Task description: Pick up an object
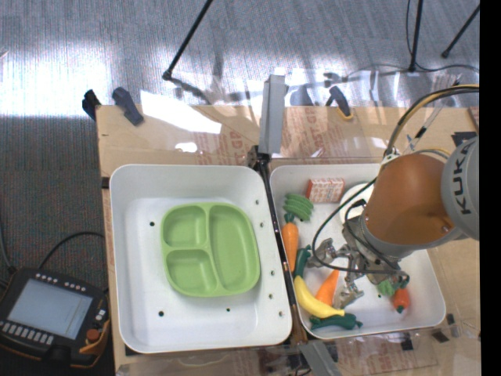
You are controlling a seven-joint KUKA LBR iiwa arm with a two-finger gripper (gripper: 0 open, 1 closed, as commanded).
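Crowding the jaws (350,282) — grip impossible to tell — banana (315,301), carrot (290,241), small orange carrot (327,287).

Toy veg & fruit (317,298) lie loose in right bin (432,288).

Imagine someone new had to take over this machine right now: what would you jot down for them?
Gripper: low in the right bin, fingers spread, over a small orange carrot; nothing between them.
Things: right bin also holds a banana, a bigger carrot, a small box and other toy food. Left bin holds a green divided plate.
Done: nothing lifted.
Left: close on one item and raise it.
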